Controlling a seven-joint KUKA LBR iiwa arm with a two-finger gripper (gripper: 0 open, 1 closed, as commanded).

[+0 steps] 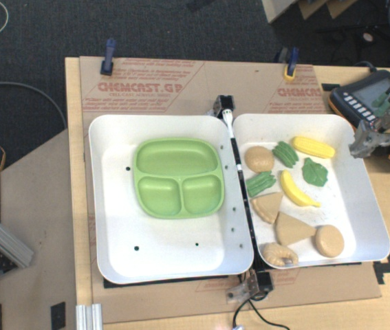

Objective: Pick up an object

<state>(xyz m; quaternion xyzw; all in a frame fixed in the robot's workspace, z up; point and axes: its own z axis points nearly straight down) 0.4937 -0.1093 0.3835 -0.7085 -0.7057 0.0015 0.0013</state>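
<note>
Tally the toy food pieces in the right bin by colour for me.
Yellow: 2, the corn-like cob and the banana.
Green: 3, leafy pieces.
Tan or beige: 5, bread-like pieces.
Total: 10.

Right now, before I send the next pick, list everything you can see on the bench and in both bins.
Divided plate: 1, light green, left bin.
Corn cob: 1, yellow, right bin, far side.
Banana: 1, yellow, right bin centre.
Leafy vegetables: 3, green, right bin, upper half.
Bread-like pieces: 5, tan, right bin, mostly near side.
Clamps: 2, blue, board's far edge.
Gripper: 1, grey, at right bin's right rim.
</note>
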